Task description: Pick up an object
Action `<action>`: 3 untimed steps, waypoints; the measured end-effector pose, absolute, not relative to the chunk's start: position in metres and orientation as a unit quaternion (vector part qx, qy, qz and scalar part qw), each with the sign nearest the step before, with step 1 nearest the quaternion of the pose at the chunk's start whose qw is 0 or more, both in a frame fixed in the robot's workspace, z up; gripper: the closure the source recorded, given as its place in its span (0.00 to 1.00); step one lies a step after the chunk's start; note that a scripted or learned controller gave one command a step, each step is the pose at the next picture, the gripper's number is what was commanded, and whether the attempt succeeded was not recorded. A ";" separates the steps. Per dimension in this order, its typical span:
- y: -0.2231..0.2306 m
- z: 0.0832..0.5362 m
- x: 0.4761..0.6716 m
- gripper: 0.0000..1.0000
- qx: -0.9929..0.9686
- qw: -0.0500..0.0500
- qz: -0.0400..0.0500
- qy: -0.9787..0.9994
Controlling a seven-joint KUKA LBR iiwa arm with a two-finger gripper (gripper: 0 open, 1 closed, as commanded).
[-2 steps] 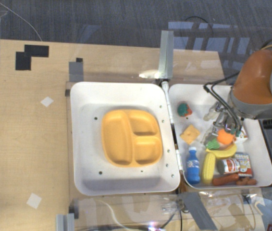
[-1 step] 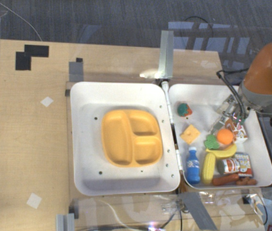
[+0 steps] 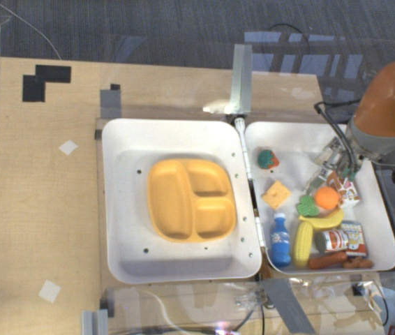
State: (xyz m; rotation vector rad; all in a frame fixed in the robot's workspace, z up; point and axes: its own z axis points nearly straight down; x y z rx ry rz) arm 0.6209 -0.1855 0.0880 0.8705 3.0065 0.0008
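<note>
Right bin (image 3: 386,243), near edge: sausage (image 3: 337,260), can (image 3: 340,239), corn (image 3: 302,241), blue bottle (image 3: 280,239). Behind: banana (image 3: 326,220), orange ball (image 3: 326,199). Gripper (image 3: 326,166) just beyond the ball; fingers' opening cannot be told. Risk: tight clutter deflects the grasp.

Arm (image 3: 386,114) reaching in from right, end effector (image 3: 330,160) lowered, angled left

floor: dark grey carpet (image 3: 148,19) | bench: pale wood (image 3: 37,208); black tape marks (image 3: 44,81)
</note>
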 end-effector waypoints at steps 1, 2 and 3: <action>-0.153 0.099 0.662 0.00 0.344 0.003 -0.001 0.939; -0.089 0.094 0.649 0.00 0.420 0.003 0.002 0.908; -0.090 0.108 0.651 1.00 0.417 0.007 0.002 0.909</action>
